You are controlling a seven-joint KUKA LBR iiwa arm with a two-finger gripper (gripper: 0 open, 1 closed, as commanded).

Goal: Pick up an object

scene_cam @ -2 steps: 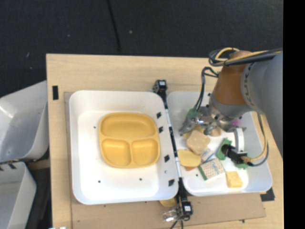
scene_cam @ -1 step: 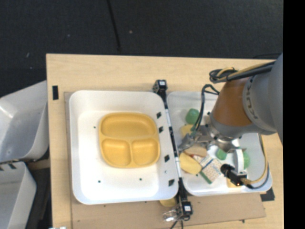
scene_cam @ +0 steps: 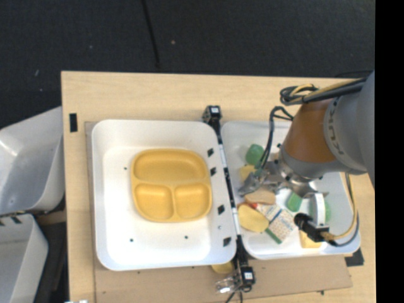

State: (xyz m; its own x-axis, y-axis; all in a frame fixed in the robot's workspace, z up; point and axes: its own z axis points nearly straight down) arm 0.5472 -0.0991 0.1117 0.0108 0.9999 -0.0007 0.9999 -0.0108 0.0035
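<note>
I see gripper (scene_cam: 260, 180) low in right bin (scene_cam: 252, 132), its state I cannot tell | tan wedge (scene_cam: 261, 198) just beside it | looks light, stiff; I'd pinch its narrow sides

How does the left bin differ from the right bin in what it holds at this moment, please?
The left bin holds one large yellow divided tray, lying flat near its middle; the right bin holds a jumble of small items, green, yellow and tan. The arm reaches down into the right bin, while nothing reaches into the left bin. Both are shallow, white and sit side by side on the bench.
</note>
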